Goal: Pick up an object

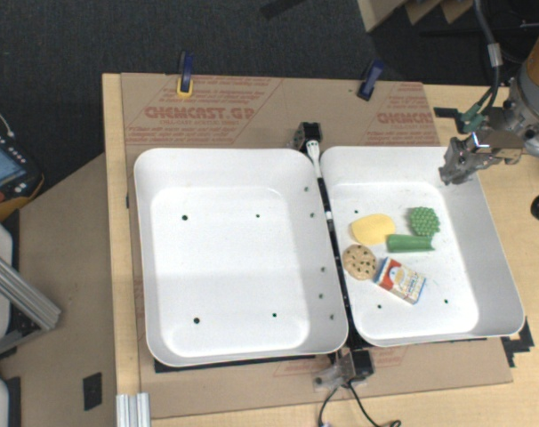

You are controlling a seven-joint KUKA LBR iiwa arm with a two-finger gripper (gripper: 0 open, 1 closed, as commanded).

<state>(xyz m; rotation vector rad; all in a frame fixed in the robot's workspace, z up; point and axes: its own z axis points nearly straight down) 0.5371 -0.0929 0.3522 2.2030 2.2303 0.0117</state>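
White plastic fills most of what lies below me: two shallow bins side by side on the desk, the left bin (225, 265) bare inside, the right bin (483, 265) carrying all the candidates. Nearest the front sits a small carton (401, 280) with red and blue print, lying flat and skewed. Just beside it, toward the divider, lies a round cookie (359, 261), close enough that I cannot tell whether the two touch. Behind those a yellow lemon-shaped piece (372, 229) rests against the end of a green stick-like piece (409, 243), and a knobbly green piece (422, 220) sits right behind that stick.

My tool (456, 165) hangs farthest back, over the rear right corner of the right bin, apart from the whole cluster. I cannot tell whether it is spread or pressed together; nothing is visibly caught in it.

I judge the crowding to be the main risk. A descent onto the stick could strike the lemon or the knobbly piece and shove them aside instead of gripping. The cookie and carton lie low and flat, so I could skid across them or scrape the bin floor. The rounded lemon could squirt out sideways under pressure. Coming down where I hang now would meet only the bin wall.
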